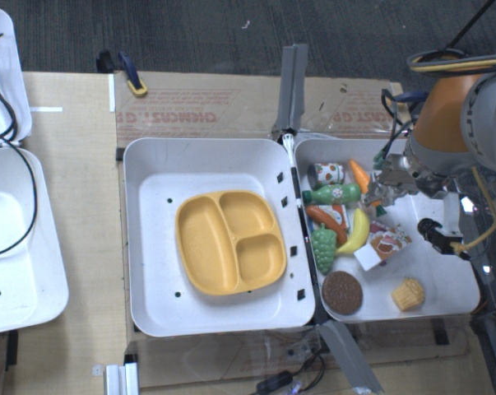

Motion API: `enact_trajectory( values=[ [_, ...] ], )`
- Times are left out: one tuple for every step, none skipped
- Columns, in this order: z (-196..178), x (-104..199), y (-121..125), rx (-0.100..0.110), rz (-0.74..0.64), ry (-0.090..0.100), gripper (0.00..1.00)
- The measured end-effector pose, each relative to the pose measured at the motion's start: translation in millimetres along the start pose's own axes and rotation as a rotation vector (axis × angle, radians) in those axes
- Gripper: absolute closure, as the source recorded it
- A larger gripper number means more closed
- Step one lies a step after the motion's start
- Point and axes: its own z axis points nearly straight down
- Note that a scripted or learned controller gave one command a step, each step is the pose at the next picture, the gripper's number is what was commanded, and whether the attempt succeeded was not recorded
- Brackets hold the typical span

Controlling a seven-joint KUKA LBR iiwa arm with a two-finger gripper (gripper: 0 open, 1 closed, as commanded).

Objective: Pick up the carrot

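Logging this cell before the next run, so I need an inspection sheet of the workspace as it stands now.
Surface: wooden bench bearing two white bins, left bin and right bin.
Job's things: carrot lies near the right bin's upper wall, beside the green bottle.
Clutter: yellow divided plate in the left bin; in the right bin a banana, grapes, brown round disc, corn piece, small can.
Grippers: gripper is low in the right bin, just right of the carrot; finger state unclear.
Cables: black cables cross the white fixture at left.
Surroundings: dark floor beyond the bench.
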Motion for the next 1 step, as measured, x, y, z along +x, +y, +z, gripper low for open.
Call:
enact_trajectory(
  values=[
    [-81.1, 13.3, 32.5, 0.019, 0.093, -0.003, 1.0]
  ],
)
